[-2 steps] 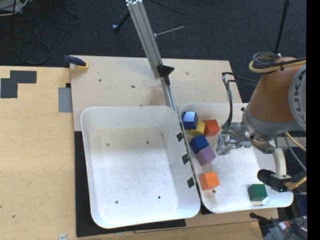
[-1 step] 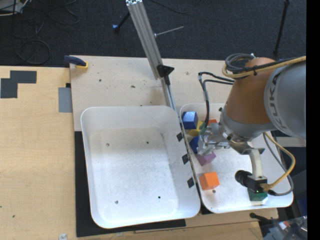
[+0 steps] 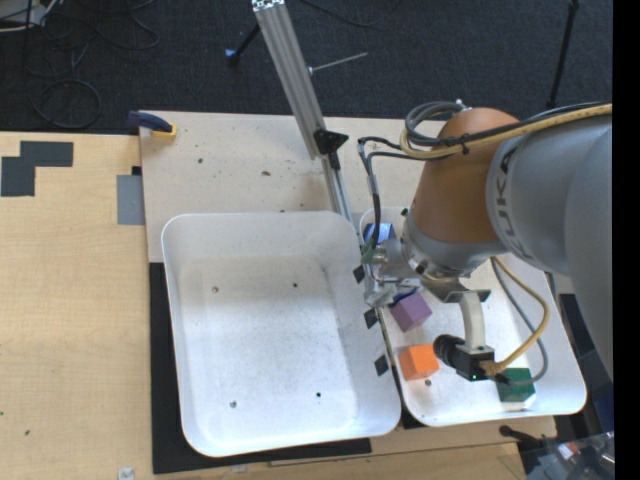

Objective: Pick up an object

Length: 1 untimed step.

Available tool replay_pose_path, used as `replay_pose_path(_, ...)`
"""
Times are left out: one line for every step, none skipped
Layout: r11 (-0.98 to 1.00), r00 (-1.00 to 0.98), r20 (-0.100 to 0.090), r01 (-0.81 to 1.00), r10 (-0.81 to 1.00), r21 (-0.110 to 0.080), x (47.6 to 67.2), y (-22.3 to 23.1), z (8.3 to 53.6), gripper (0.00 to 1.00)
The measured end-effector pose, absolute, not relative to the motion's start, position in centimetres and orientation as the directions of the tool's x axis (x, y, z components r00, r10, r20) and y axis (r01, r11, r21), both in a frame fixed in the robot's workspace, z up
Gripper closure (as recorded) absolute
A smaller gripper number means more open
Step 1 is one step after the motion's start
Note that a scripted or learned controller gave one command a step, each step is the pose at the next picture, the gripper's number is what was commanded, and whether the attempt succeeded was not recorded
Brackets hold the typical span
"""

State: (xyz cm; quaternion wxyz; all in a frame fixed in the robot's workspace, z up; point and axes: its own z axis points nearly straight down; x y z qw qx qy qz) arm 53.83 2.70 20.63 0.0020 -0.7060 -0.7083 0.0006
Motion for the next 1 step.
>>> replay_pose_path(0.004, -0.004, 0.002, 1.000, 1.000, -0.002, 55.01, 7.28, 22.27, 1.00)
